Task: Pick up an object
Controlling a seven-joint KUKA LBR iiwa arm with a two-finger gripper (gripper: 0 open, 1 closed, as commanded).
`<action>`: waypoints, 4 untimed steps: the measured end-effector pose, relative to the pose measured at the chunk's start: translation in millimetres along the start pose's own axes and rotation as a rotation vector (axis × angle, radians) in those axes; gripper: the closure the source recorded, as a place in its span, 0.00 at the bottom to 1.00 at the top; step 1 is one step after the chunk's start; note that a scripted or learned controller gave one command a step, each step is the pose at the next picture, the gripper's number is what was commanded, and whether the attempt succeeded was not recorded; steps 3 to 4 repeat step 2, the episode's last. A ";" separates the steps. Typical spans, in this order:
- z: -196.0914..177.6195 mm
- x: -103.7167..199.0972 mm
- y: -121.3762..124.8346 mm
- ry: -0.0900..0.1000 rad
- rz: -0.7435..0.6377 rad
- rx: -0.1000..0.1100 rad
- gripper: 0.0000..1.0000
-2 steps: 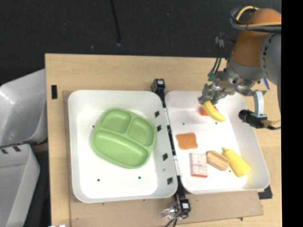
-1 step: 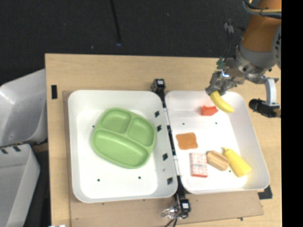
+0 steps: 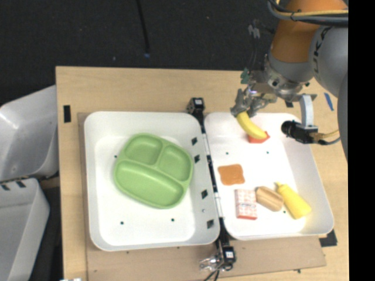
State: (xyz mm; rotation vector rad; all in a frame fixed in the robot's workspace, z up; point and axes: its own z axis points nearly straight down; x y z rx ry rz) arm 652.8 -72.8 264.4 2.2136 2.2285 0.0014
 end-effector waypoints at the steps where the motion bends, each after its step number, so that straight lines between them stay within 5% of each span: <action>1: 12.8 55.3 -3.4 -0.001 0.001 0.001 1.00; 2: 6.6 111.1 -5.5 0.001 -0.001 -0.001 1.00; 4: 6.6 111.1 -5.5 0.001 -0.001 -0.001 1.00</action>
